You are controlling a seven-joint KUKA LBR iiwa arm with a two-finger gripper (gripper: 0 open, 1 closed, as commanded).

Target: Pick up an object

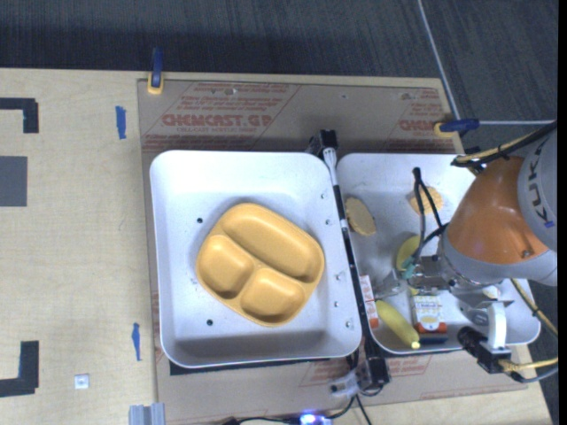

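Note:
My gripper (425, 277) is low inside the right bin (386, 177), under the arm's orange band. It sits just above a small white and red carton (428, 313) near the bin's front wall. A yellow banana (397, 323) lies left of the carton. A yellow-green piece (407, 252) shows at the gripper's left edge, partly hidden by it. A tan round disc (360, 216) lies by the bin's left wall. An orange item (415, 202) peeks out behind the cables at the back. I see nothing held by the gripper.
The left bin (177, 237) holds a yellow three-compartment plate (259, 261), tilted across its middle. A black divider (341, 228) runs between the two bins. Cables hang from the arm over the right bin's back half.

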